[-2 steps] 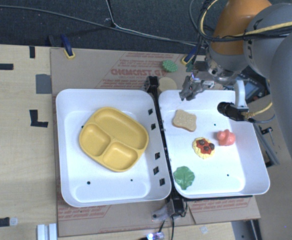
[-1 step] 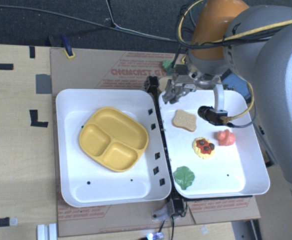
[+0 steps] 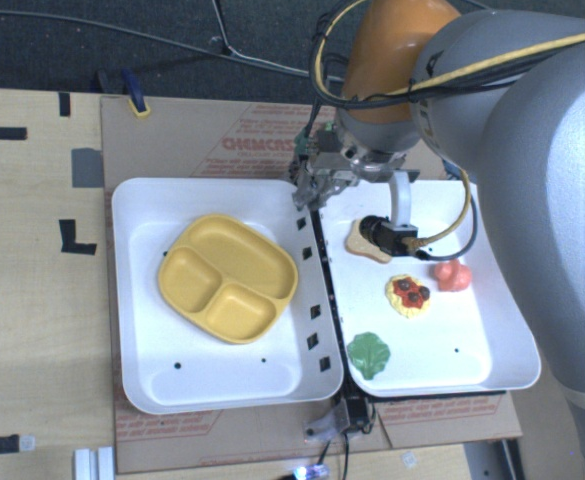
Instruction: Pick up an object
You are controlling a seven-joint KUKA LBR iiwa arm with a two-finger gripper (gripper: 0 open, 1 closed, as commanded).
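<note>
In the right bin [image 3: 472, 368] lie a tan toast-shaped piece [image 3: 365, 245], a small yellow and red pizza piece [image 3: 409, 295], a pink lump [image 3: 452, 275] and a green broccoli-like piece [image 3: 368, 354]. My gripper [image 3: 317, 180] hangs under the orange band, over the far end of the divider between the two bins. It is up and to the left of the toast piece and apart from every object. A dark part with a cable overlaps the toast piece's far edge.
The left bin [image 3: 137, 268] holds a yellow divided plate [image 3: 228, 277]. The grey arm covers the right bin's far right corner. Cardboard and a wooden bench surround the bins, and cables run across the dark back.
</note>
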